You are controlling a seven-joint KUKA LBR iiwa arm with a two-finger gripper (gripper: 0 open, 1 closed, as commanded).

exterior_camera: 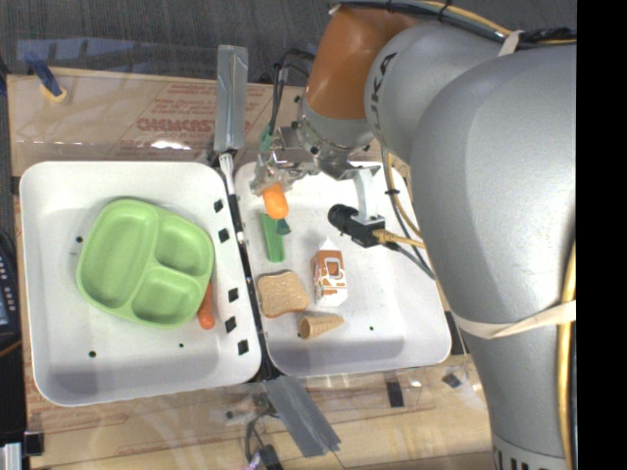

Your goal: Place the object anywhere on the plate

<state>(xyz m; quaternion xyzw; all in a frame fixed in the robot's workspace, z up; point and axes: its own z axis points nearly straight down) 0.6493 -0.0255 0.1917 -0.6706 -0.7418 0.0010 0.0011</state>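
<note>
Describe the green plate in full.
The green plate is a rounded-square dish, plastic by its look, split by raised ridges into three compartments: one large on its left, two smaller on its right. It lies flat in the left bin, turned slightly askew. An orange carrot-like piece lies against its lower right rim.

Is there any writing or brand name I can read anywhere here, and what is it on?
"KUKA": in dark letters on the grey arm, just beside its orange band.
Red print on the cardboard sheet behind the bins: too faint to read.
Small carton in the right bin: print too small to read.
</note>
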